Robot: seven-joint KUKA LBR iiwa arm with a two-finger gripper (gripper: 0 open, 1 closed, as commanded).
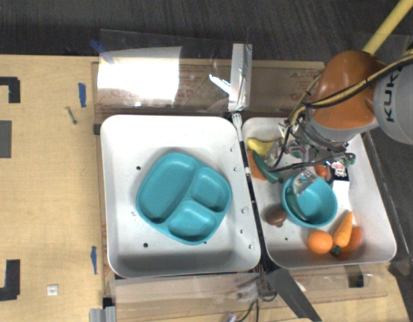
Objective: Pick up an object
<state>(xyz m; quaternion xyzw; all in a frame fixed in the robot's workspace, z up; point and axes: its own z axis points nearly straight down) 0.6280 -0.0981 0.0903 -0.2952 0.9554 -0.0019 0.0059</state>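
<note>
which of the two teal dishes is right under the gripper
The small round teal bowl in the right bin, directly below the gripper. The divided teal plate sits in the left bin.

End effector (304, 182) over blue bowl (311, 204)

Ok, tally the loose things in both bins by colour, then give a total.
Teal: 2, divided plate and bowl
Orange: 2, orange and carrot
Yellow: 1, banana
Brown: 1, small round item
Total: 6 clearly visible; more may lie hidden under the gripper.
</note>
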